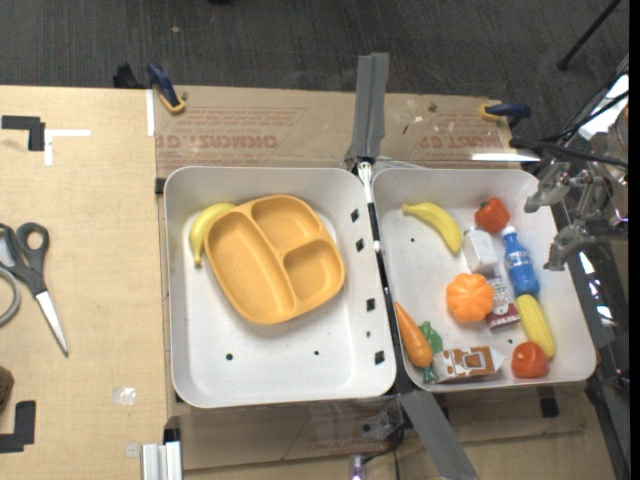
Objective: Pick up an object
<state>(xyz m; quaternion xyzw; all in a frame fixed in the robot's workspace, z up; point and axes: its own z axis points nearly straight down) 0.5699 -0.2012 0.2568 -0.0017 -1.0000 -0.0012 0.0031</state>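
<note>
At the three o'clock edge of the bench, my claw (572, 216) hangs over the right rim of the right bin (440, 190), above no object in particular; its metal parts blur against the cabling, and I cannot tell whether it is spread or pressed together. Nothing is visible between its tips. Contents of the right bin, noted by position: a yellow banana (436, 223) at eleven o'clock, a red pepper (492, 215) at one o'clock, a blue bottle (518, 262) just below the pepper, and a small pumpkin (469, 298) at centre. A corn cob (534, 324) lies toward four o'clock, with a red tomato (529, 360) just beyond it at five o'clock. A carrot (413, 336) rests along the left wall at seven o'clock, and a small carton (467, 364) sits at six o'clock. The left bin (270, 368) holds an orange divided plate (275, 258), with a second banana (205, 226) touching its ten o'clock edge. Scissors (35, 278) lie on the bench at nine o'clock, well apart from both bins.
</note>
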